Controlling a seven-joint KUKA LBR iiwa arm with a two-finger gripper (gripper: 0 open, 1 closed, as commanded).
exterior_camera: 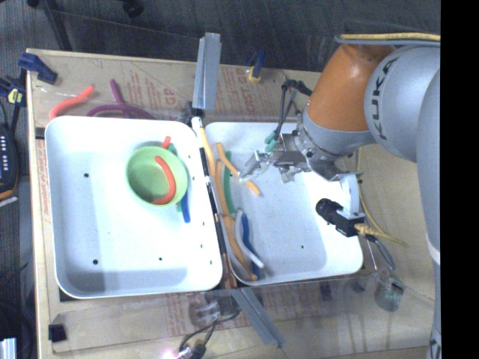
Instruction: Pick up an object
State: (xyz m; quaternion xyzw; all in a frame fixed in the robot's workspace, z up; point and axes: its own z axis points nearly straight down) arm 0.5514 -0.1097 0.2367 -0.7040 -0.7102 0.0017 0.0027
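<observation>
Gripper [253, 167] hangs beside sticks [230, 200] along right bin's [299, 226] left edge.

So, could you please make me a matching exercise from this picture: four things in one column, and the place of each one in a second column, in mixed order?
Things:
1. green bowl
2. red curved strip
3. purple tube
4. gripper

Places:
A. on the bench, outside both bins
B. over the right bin
C. in the left bin
D. inside the bowl

Pairs: 1-C, 2-D, 3-A, 4-B.
</observation>
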